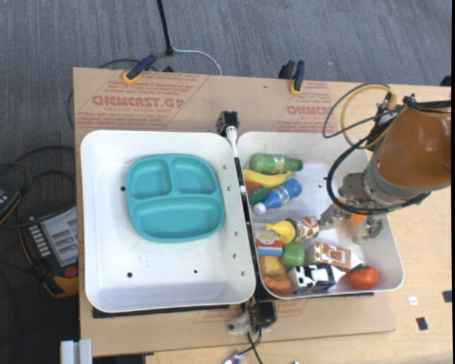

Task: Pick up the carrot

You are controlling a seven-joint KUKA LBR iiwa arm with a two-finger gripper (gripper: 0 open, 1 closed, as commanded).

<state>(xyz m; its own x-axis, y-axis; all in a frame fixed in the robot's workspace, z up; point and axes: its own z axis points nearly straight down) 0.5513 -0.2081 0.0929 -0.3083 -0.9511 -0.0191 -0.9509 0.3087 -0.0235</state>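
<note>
A small patch of orange, which I take to be the carrot (357, 218), shows just under the arm's wrist near the right wall of the right bin (390, 249). My gripper (353, 222) hangs low over it, open. One grey finger (330, 218) stands left of the orange patch and the other finger (374, 227) right of it. The wrist and orange band hide most of the carrot. I cannot tell whether the fingers touch it.
The right bin also holds a green bottle (273, 163), a banana (265, 178), a blue bottle (279, 196), a yellow bottle (282, 230), an orange carton (335, 255) and a tomato (362, 277). In the left bin (106, 271) lies a teal divided plate (174, 197).
</note>
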